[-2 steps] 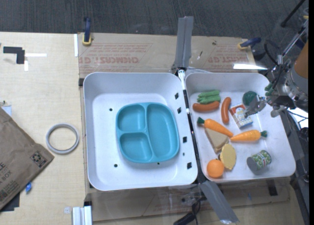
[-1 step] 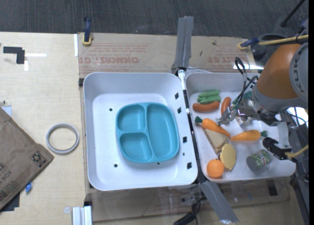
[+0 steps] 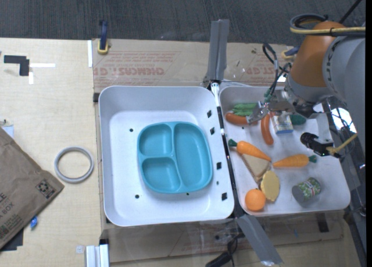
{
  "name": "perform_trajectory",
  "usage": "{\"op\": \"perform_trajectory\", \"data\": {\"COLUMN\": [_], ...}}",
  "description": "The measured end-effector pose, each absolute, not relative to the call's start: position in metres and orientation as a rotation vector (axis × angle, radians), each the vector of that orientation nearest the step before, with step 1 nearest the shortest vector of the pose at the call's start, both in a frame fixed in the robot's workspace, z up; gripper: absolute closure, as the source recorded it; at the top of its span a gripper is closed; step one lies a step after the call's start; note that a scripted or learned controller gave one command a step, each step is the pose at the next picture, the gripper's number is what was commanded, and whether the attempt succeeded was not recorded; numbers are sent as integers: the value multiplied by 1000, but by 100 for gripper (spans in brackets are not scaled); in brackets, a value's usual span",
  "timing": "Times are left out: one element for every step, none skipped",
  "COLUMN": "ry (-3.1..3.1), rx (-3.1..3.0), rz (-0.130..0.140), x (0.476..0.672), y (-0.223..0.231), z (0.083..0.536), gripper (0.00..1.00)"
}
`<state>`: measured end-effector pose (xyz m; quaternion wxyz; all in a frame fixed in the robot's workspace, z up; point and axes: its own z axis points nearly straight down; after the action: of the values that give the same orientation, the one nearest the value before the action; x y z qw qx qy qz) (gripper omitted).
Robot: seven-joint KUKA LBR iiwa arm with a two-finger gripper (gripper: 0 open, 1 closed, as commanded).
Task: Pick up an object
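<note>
While the grey arm (image 3: 343, 56) reaches in from the right of the frame, its jaws (image 3: 260, 111) hang over the upper part of the right bin (image 3: 340, 199), just above a red sausage (image 3: 267, 129); whether they stand apart or together cannot be told. Two carrots (image 3: 253, 150), an orange (image 3: 254, 200) and a small can (image 3: 306, 189) lie lower in that bin. The left bin (image 3: 116, 161) holds a teal divided tray (image 3: 174, 157), and a tape ring (image 3: 74, 163) rests on the table (image 3: 46, 114) at left.
</note>
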<state>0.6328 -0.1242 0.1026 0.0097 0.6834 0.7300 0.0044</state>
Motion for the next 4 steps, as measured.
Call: {"op": "perform_trajectory", "data": {"ry": [2275,2601,2412,2446], "rx": [2128,1726,2011,1968], "rz": [13,14,-1,-1], "x": [634,610,659,634], "y": [-127,-141,-88,-127], "z": [114,103,193,253], "gripper": [100,100,100,100]}}
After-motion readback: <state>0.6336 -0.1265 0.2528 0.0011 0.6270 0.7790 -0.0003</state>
